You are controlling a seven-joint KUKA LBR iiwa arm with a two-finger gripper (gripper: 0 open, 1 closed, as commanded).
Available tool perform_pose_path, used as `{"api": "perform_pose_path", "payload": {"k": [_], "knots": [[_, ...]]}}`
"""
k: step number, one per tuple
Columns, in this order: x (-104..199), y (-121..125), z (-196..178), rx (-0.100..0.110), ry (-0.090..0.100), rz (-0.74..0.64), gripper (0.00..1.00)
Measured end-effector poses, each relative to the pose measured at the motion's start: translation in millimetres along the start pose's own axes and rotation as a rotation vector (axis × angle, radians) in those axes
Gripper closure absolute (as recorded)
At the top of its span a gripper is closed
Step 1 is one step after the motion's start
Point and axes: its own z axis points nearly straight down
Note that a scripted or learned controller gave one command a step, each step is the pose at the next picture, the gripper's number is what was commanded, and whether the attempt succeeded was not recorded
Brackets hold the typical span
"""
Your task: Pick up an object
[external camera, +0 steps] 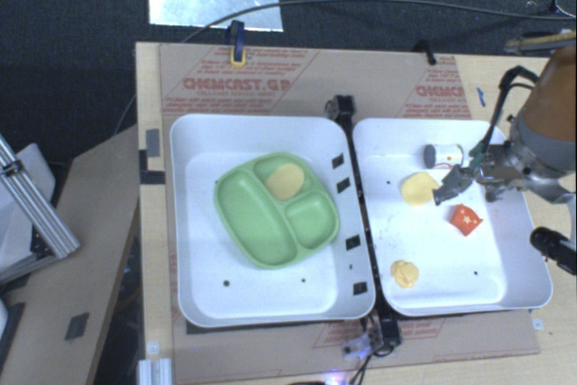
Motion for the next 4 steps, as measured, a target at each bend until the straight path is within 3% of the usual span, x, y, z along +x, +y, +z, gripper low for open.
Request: {"api": "perform_pose_path", "payload": {"k": [1,4], "knots": [[0,2,-6,-0.012,-0.002,-0.003,0.0],[-1,6,155,-0.013,-0.001,0.0,0.0]]}}
